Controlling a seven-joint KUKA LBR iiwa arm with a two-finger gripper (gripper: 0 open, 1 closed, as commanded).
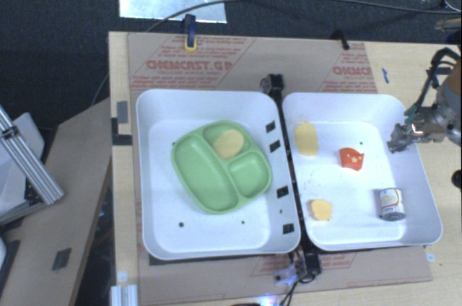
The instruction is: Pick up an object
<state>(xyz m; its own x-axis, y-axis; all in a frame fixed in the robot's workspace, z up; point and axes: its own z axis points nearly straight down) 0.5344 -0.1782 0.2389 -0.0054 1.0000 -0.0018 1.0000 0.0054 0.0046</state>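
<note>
Overhead, the grey two-finger gripper (401, 138) hangs at the right rim of the right shallow white bin (416, 159), holding nothing; whether it is spread or closed cannot be told. Inside that bin lie a pale yellow oblong piece (307, 139), a small red object (351, 159), a yellow lump (321, 209) and a small metal can (390, 204). A green divided plate (216, 171) sits in the left white bin (160, 123), bearing a yellow round piece (229, 143).
</note>
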